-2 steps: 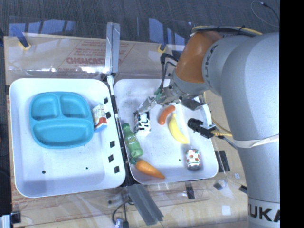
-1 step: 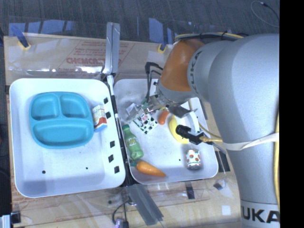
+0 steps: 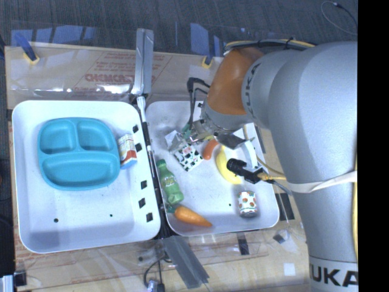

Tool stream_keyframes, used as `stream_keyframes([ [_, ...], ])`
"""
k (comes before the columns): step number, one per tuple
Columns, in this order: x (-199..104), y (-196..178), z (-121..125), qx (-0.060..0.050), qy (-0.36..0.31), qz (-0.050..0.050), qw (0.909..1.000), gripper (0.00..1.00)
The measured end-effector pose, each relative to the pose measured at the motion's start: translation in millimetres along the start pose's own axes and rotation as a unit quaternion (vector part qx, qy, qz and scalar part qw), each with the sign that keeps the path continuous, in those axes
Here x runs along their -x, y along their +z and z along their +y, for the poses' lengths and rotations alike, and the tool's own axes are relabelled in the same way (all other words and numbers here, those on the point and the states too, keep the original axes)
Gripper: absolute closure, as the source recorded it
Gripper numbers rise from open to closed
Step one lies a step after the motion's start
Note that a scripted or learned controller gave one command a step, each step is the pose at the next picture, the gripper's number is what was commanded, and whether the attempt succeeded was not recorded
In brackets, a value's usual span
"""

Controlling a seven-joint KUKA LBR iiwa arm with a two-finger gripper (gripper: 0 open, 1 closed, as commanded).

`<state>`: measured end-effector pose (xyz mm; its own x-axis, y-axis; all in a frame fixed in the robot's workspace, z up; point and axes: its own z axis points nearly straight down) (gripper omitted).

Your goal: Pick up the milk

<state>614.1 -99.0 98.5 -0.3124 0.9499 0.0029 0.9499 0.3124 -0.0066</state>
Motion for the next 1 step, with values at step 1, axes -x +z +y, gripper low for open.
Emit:
stream_keyframes([
  [1,-96.3,-91.6,75.8,0.001,0.042,-0.001,0.9991,1.00],
])
